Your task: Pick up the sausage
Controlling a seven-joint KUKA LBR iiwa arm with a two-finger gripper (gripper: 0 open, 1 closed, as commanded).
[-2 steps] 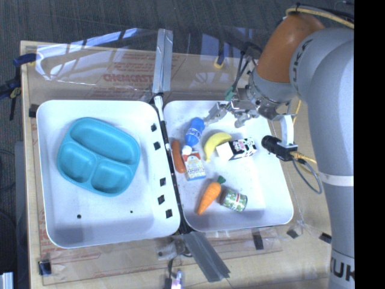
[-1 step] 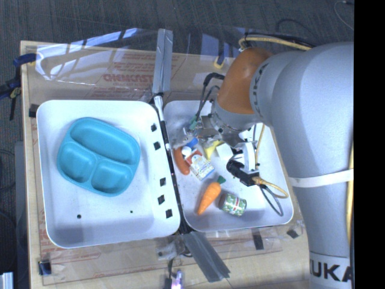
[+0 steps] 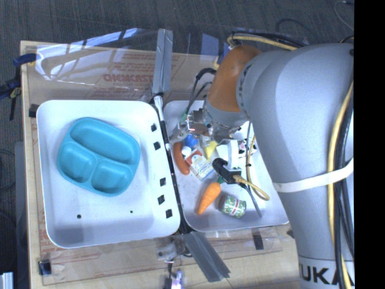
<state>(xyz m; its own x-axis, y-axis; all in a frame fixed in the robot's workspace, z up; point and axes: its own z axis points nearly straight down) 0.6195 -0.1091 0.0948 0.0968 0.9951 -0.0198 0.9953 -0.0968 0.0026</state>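
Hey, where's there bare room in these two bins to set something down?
Most free room is in the left bin: the white floor below and to the right of the blue divided plate. The right bin is crowded: sausage, carrot, small can and other items cluster under the arm; only a thin strip along its lower rim is bare.

This looks like a robotics lab; a big grey arm (image 3: 301, 131) leans over a wooden bench (image 3: 90, 65) with two white bins (image 3: 48, 161); cables (image 3: 271, 40) trail across dark carpet (image 3: 90, 11).
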